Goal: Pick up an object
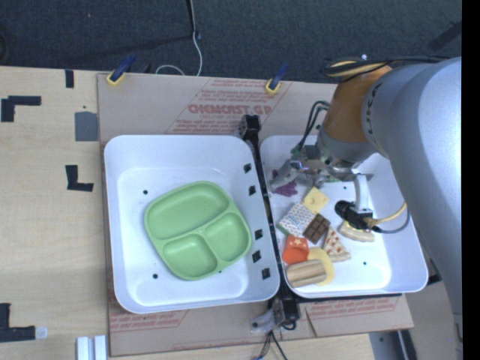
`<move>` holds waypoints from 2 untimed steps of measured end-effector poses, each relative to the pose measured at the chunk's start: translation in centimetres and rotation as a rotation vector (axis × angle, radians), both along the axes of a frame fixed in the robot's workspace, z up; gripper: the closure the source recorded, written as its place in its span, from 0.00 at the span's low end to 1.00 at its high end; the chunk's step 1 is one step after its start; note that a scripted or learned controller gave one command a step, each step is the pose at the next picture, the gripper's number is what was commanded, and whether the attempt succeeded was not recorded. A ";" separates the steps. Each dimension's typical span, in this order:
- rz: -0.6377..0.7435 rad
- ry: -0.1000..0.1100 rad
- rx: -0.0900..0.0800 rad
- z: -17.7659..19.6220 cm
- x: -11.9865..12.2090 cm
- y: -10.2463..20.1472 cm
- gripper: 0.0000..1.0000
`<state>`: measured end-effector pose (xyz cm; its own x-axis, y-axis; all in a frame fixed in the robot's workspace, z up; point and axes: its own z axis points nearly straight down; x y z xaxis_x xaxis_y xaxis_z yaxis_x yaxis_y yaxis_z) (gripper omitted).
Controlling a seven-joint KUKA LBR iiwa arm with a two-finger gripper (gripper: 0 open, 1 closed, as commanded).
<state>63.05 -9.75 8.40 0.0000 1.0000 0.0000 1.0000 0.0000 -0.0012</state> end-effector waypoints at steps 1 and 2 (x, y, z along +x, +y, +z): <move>0.002 -0.001 0.000 0.0 1.2 -0.4 0.00; 0.002 0.001 0.001 0.0 1.1 0.4 0.00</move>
<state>64.15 -9.32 8.39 -0.0016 1.0000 0.0006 1.0000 0.0016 -0.0020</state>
